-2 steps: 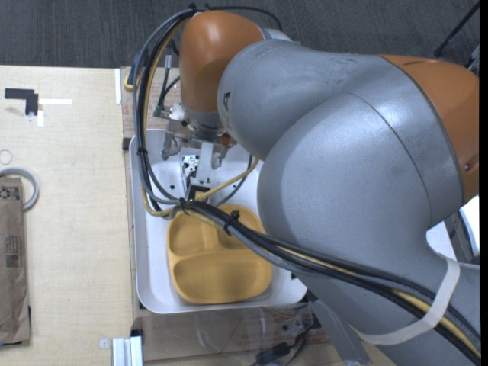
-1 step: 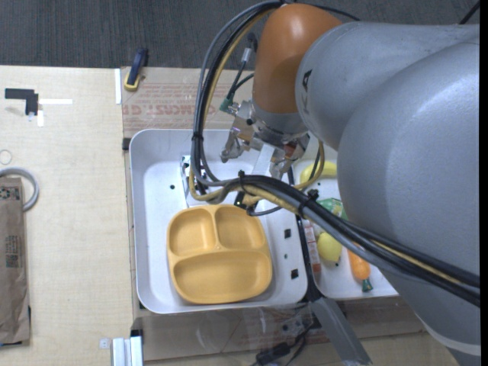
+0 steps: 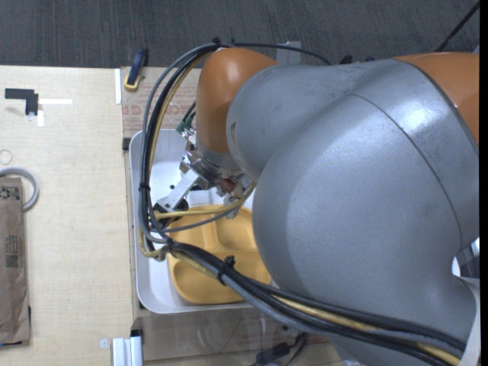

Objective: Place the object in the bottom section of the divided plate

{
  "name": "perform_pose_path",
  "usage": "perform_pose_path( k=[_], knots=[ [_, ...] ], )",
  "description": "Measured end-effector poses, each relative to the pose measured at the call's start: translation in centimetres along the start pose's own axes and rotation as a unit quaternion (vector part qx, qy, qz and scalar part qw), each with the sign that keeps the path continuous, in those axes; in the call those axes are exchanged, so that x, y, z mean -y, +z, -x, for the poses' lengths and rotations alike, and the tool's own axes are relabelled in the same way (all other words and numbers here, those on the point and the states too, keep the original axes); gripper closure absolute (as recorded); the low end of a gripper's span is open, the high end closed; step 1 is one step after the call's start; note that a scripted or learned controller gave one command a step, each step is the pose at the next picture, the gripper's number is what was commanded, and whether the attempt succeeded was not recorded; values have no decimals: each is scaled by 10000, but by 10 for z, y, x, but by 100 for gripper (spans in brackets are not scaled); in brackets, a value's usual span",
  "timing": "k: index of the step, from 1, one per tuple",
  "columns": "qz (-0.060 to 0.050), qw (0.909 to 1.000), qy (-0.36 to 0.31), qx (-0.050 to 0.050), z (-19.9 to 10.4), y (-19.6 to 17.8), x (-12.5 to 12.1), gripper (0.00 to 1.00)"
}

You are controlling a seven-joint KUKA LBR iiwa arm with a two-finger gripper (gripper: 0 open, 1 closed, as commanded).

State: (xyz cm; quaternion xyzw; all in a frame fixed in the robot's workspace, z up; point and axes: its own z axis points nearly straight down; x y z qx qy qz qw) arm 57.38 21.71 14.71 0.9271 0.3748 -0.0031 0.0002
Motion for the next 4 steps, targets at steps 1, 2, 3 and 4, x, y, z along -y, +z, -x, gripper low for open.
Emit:
perform_pose_path(
  k=[1, 2, 3, 4],
  knots=[
    [14, 9257, -3782, -6, -20, 50, -5, 0],
    [34, 8532, -5215, -10, -66, 55, -50, 0],
    [19, 9032, -4291, -10, -27, -2, -29, 0],
    [28, 9782, -2077, -28, -57, 53, -65, 0]
  ],
)
